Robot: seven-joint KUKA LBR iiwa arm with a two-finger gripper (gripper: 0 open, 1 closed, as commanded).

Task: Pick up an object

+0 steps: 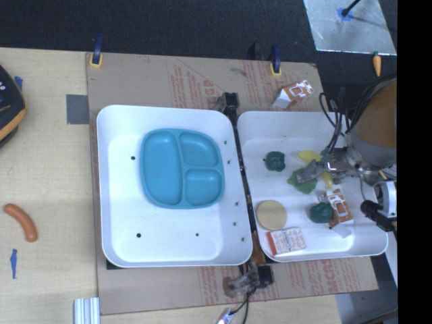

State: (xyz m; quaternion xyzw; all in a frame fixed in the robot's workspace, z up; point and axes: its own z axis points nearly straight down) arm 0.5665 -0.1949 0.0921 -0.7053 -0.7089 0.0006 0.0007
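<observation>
On the counter's left side a sausage-shaped toy [21, 221] lies outside the bins. Next comes the left bin [115, 248], bearing a blue divided plate [182, 167]. Right of it, the right bin [253, 130] holds the candidates for picking: a dark green lump [275, 160] at the far side, a tan disc [271, 214] and a red-and-white packet [286, 240] at the near side, then a light green piece [302, 179], a teal lump [321, 212] and a small carton [339, 206]. The jaws [318, 170] sit low among the green and yellow bits toward the bin's right; whether they are spread or pinching anything I cannot tell. Judging from this, nothing is lifted yet, so the pick remains to be completed.
</observation>
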